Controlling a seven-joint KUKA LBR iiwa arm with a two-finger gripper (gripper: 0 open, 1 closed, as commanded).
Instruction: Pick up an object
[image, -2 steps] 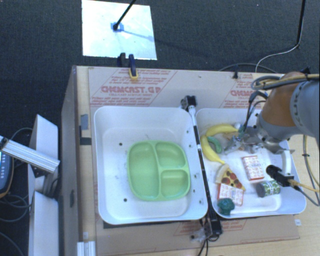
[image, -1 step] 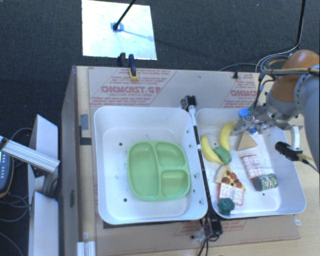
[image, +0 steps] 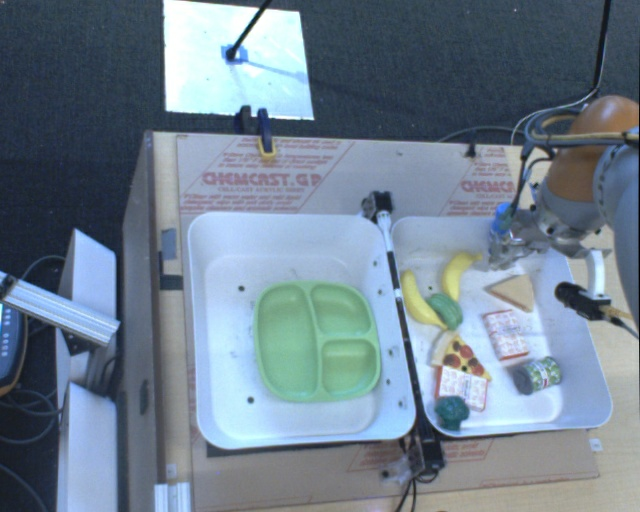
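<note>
Bananas (image: 440, 288) two, bins (image: 300, 228) two, green tray (image: 318, 340) one.

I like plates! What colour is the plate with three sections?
Light green: the divided plate in the left bin, seen in the camera view.

You had two white bins: the left bin (image: 215, 300) carried a pale green divided tray (image: 317, 340). In the right bin (image: 590, 400) you saw two yellow bananas (image: 418, 298), a green piece (image: 446, 310), a tan wedge (image: 513, 293), a red-and-white printed card (image: 507, 334) and a dark teal lump (image: 451, 410). The surface (image: 300, 180) was tan with red lettering. Your arm (image: 600, 150) was grey, banded orange.
</note>
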